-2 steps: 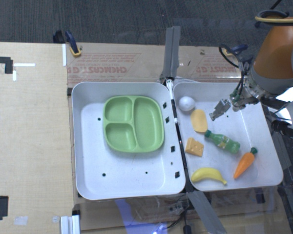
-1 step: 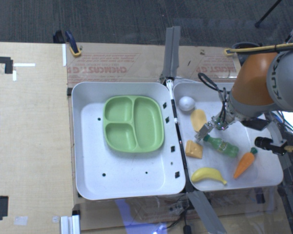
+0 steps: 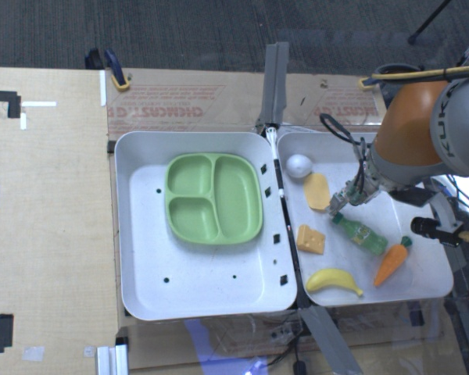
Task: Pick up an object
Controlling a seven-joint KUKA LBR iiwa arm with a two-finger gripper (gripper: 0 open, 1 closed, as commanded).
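**Loose objects in the right bin**

A white ball [image 3: 298, 165] lies at the far left. Near it a pale yellow piece [image 3: 318, 191], then an orange wedge [image 3: 311, 240]. A green bottle [image 3: 361, 235] lies tilted mid-bin. A carrot [image 3: 392, 262] lies right, a banana [image 3: 333, 281] nearest.
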